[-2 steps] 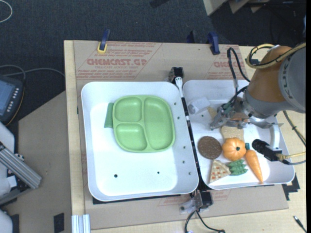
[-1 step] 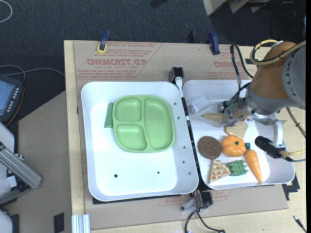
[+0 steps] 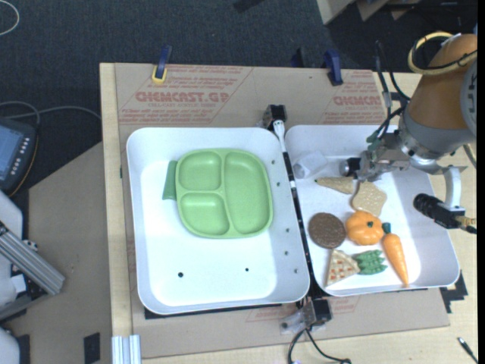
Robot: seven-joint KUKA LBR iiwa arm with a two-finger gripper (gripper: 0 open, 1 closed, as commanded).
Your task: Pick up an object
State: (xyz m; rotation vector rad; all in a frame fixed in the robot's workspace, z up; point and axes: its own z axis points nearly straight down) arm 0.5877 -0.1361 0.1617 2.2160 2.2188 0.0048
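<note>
The tool [image 3: 362, 167] sits low in the right bin [image 3: 436, 237], at its upper middle; whether it is released or clenched cannot be told from this view. Directly beside it on the camera's left lies a tan wedge-shaped piece [image 3: 336, 183], and just below it a square cracker [image 3: 369, 199], both close to the tool tips. Further down are an orange pumpkin-like item [image 3: 364, 228] and a round brown cookie [image 3: 326, 230] side by side. Beyond these, toward the bin's lower edge, lie a carrot [image 3: 395, 257], green pea pods [image 3: 370, 262] and a triangular pizza slice [image 3: 342, 266]. Well apart, across the divider, the left bin [image 3: 151, 226] holds a green sectioned plate [image 3: 224, 192]. Both bins rest on the worktop [image 3: 121, 112].
</note>
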